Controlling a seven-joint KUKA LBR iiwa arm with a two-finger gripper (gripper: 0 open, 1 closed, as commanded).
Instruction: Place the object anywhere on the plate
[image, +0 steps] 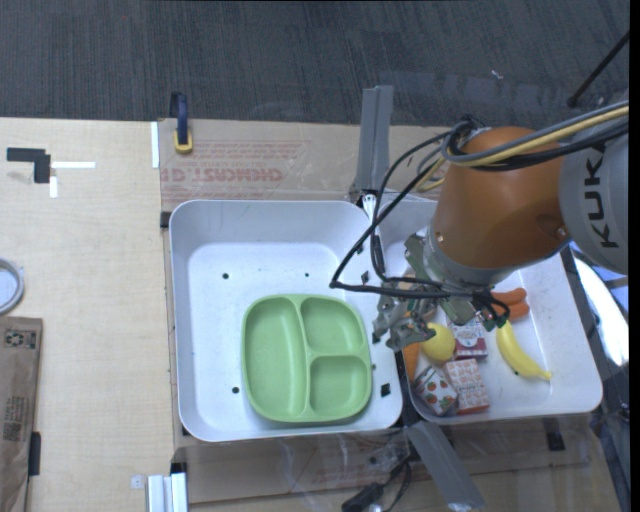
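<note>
the gripper (420, 325) hangs low over the right bin (575, 395), near that bin's left wall, just beside a lemon (438, 342). whether it is clenched or released i cannot tell, since the arm's orange band (500, 200) and a tangle of black cables (400, 288) cover most of it. nothing can be made out in its grasp, so the object to be moved is probably one of the things in the right bin: the lemon, a banana (520, 352) toward the right side, a carrot (512, 297) partly hidden under the wrist, and small red-and-white cartons (455, 385) by the front edge. the green plate (305, 357), three compartments, lies bare in the front right part of the left bin (200, 300), ready to receive it. the low pose suggests a pick is under way.
</note>
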